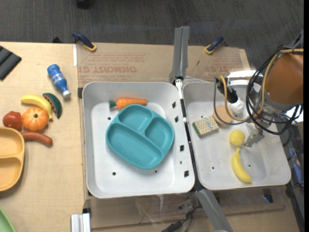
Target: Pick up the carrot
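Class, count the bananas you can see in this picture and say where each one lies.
2. One banana lies in the right bin, below a lemon. The other banana lies on the bench at left, above a small pumpkin.

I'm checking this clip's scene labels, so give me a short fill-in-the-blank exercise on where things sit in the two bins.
1. The carrot lies in the ____ bin, along the far edge of the teal plate.
2. The teal plate has ____ compartments.
3. The pincer hovers over the right bin, just right of the ____.
4. The banana lies in the ____ bin, nearer the camera than the lemon.

Missing words: left; three; lemon; right
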You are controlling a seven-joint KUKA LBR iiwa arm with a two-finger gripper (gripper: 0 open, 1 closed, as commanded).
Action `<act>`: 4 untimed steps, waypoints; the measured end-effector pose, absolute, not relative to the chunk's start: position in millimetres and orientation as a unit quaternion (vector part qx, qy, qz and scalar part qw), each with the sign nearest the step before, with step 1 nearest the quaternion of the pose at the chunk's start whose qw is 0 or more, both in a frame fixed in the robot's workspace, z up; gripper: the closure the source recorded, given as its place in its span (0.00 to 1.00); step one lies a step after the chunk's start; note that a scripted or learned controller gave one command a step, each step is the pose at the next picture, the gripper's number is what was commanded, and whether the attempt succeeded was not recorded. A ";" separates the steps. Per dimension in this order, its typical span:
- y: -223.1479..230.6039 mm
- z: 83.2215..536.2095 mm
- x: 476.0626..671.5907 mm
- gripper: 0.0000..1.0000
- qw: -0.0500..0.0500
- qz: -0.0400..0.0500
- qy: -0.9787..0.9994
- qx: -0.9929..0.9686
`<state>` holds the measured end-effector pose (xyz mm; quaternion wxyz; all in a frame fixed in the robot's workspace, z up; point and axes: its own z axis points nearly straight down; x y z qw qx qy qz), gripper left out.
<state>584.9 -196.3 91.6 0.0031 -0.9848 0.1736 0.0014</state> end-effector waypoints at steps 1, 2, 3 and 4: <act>-193.9 183.7 534.9 0.00 0.003 0.000 0.101 -0.995; -174.6 250.6 500.5 0.00 0.004 0.000 0.101 -0.995; -218.3 132.4 489.5 0.00 0.003 0.002 0.105 -0.995; -181.5 219.0 508.5 0.00 0.004 -0.001 0.100 -0.995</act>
